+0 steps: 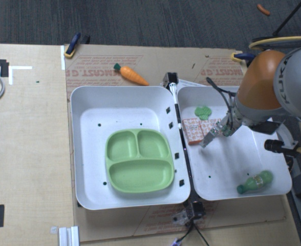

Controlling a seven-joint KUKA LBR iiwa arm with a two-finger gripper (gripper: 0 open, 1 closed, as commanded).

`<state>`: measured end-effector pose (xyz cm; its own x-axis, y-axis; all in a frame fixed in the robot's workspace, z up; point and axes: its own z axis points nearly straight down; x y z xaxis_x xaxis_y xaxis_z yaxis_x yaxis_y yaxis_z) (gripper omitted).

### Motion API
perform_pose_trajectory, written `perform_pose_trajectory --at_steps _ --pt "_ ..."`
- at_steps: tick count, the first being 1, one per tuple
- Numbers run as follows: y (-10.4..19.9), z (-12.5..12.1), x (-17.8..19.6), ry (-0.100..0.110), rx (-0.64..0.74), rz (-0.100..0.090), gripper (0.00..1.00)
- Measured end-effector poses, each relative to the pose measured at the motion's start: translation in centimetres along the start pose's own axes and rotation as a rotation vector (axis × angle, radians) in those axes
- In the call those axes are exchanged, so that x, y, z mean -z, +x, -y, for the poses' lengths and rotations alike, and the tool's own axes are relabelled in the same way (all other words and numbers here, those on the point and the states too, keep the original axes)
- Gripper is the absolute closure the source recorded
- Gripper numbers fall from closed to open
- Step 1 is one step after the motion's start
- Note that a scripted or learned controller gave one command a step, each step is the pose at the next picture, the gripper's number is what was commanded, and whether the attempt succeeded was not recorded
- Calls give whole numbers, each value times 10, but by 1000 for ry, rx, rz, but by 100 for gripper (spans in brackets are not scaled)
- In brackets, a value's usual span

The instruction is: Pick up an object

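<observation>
Small red-and-white box [192, 130], lying flat in right bin's upper left, near its left wall. Green leafy piece [203, 112] just beyond it. Green bottle [255, 182] on its side near lower right corner.

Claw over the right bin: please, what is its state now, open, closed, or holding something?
Claw: it cannot be told; its tip is low in the right bin, beside the red and white packet.

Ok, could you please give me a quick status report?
Claw low in right bin, beside red-and-white packet. Nothing seen held. Green bottle well apart.
</observation>
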<state>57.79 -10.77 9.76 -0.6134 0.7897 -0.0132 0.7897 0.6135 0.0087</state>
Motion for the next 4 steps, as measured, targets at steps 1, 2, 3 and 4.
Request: perform_pose_trajectory --at_steps 1,2,3,4 --pt "19 -77 94 11 -449 -9 0" --pt "39 -32 95 10 -187 -11 0" --pt "59 -45 95 8 86 -13 0" --pt "99 -64 96 6 264 -13 0"
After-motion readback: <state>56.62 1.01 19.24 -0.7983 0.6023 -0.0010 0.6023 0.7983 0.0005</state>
